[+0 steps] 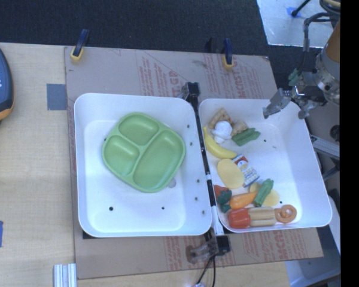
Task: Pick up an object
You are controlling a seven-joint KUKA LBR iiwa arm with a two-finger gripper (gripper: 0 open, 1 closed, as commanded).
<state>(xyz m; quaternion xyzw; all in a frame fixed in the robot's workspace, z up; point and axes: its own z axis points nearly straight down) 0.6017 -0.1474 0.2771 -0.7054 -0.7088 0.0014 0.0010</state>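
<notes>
End effector (287, 105) spread, ungrasping — over right bin's (311, 160) bare far edge.

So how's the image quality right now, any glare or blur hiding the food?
Camera view: lighting is even and soft. The white bins are bright but not blown out, so the banana and carrot read clearly. The gripper at the right edge is slightly soft. The green plate casts a faint shadow.

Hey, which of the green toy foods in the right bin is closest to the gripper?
The green pea pod at the bin's far end, beside the white piece. It lies nearest the gripper; the other green pieces sit down by the carrot.
</notes>
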